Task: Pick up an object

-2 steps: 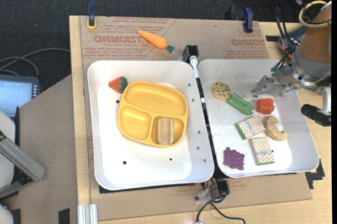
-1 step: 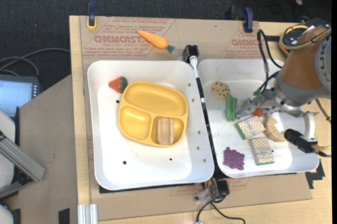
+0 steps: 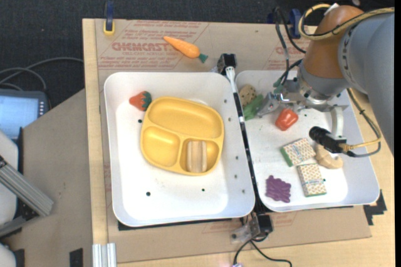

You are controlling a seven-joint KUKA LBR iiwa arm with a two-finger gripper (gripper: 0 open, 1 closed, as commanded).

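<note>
- Gripper is being held over the right bin, upper right of the frame; its state cannot be told.
- A red pepper is being left just below it.

The right bin is crowded: red pepper, two packets and purple grapes lie close together, seemingly with narrow gaps. The yellow plate fills most of the left bin.
</note>
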